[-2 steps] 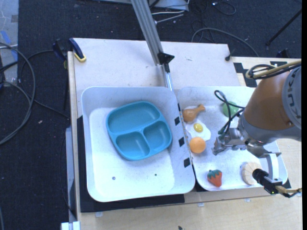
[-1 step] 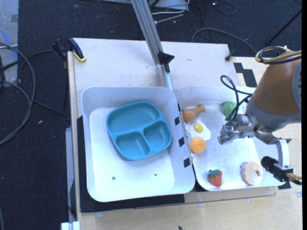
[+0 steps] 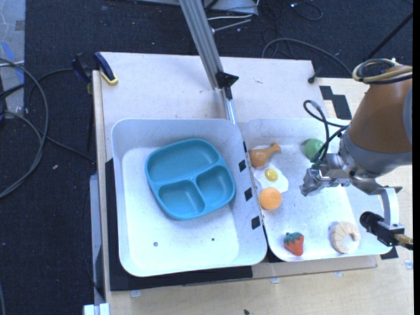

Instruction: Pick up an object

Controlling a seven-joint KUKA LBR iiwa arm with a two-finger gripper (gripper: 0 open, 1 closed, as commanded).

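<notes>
Camera view: the gripper [image 3: 314,182] hung over the right white shallow plastic bin [image 3: 308,254], at about 3 o'clock of the frame; whether it was spread or pressed together could not be told from this angle, and nothing was seen held in it.

Candidate objects, all in the right bin:
- orange round toy fruit [image 3: 270,199], at 9 o'clock of the gripper, touching the white-and-yellow toy fried egg [image 3: 272,178]
- brown toy drumstick [image 3: 265,153], at 10 o'clock
- green round toy [image 3: 313,148], at 12 o'clock, partly behind cable
- red toy strawberry [image 3: 294,243], at 7 o'clock
- pale toy shrimp [image 3: 344,236], at 5 o'clock

Left white bin [image 3: 125,176] held a blue three-compartment plastic tray [image 3: 189,178].

Judgement: the toys looked light, rigid, smooth plastic. The orange fruit could roll or slip; grip across its widest middle.
</notes>
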